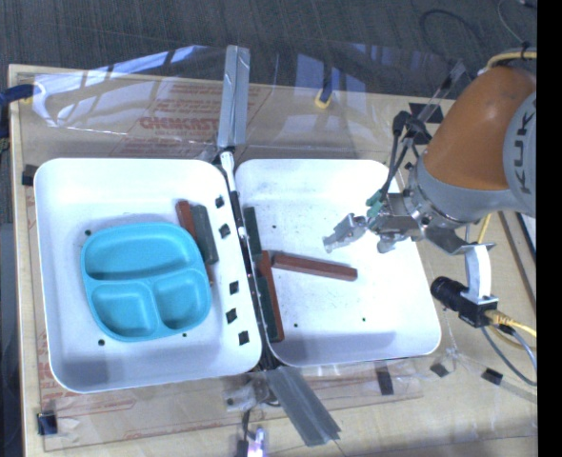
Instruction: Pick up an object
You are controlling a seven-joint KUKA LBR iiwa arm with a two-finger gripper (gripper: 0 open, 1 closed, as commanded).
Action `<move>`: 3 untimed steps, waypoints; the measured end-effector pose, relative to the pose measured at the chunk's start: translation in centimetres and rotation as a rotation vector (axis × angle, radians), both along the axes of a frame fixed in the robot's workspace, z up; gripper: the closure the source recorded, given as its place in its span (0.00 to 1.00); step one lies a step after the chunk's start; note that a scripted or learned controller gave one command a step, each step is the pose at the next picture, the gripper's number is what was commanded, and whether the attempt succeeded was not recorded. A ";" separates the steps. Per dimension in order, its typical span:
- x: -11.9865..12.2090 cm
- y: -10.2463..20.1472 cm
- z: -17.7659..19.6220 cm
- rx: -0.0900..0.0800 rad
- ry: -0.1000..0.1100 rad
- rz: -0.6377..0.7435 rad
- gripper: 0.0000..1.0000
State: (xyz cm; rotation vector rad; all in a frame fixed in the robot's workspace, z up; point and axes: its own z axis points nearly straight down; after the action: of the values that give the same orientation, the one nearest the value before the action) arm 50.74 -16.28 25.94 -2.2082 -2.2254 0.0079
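The gripper (343, 235) hangs over the right bin (395, 327), jaws apparently spread and holding nothing. The brown stick (314, 269) lies flat just below them, likely the target; the blue tray (148, 279) sits in the left bin (57, 255).

- gripper (343, 233) hovers over the right bin (395, 327), above a brown stick (314, 268)
- a blue divided tray (146, 280) lies in the left bin (57, 346)
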 end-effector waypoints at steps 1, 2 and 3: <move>0.3 -2.7 -6.3 -0.001 0.000 -0.096 0.00; 3.5 -3.7 -15.6 -0.003 -0.014 -0.010 0.00; 3.2 -3.2 -15.8 -0.012 -0.027 0.058 0.00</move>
State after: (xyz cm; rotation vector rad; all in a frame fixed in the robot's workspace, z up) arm 53.97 -19.49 10.10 -2.1620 -2.3090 -0.0089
